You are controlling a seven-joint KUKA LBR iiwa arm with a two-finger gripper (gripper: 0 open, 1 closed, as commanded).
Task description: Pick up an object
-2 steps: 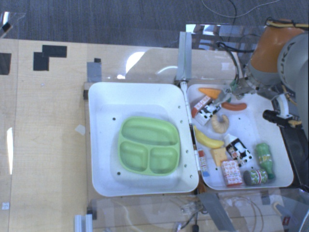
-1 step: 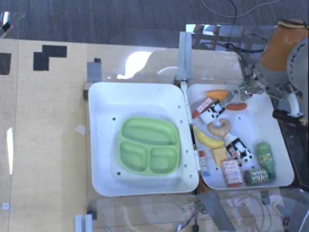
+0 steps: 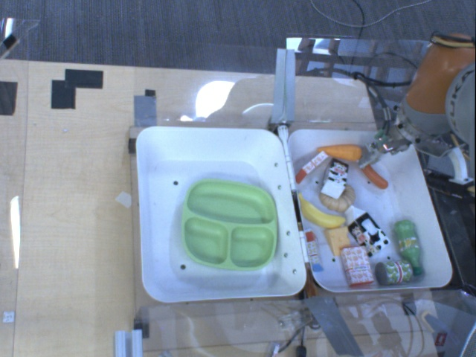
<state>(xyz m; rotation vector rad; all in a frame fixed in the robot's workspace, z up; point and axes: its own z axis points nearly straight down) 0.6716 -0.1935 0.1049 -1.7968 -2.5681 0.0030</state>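
Look into the right bin (image 3: 439, 270) and you've got a crowded spread. Up top lies an orange carrot (image 3: 341, 152) on its side, with a smaller orange-red piece (image 3: 375, 176) just beside it to the right. Below sits a black-and-white cow-print carton (image 3: 337, 175) touching a tan bread roll (image 3: 332, 196), and a yellow banana (image 3: 321, 214) curves under that. A second cow-print carton (image 3: 367, 232) lies tilted near a yellow cheese wedge (image 3: 338, 239). Down low you have a red snack box (image 3: 357, 265), a green can (image 3: 393, 272) on its side, and a green bottle (image 3: 407, 242).
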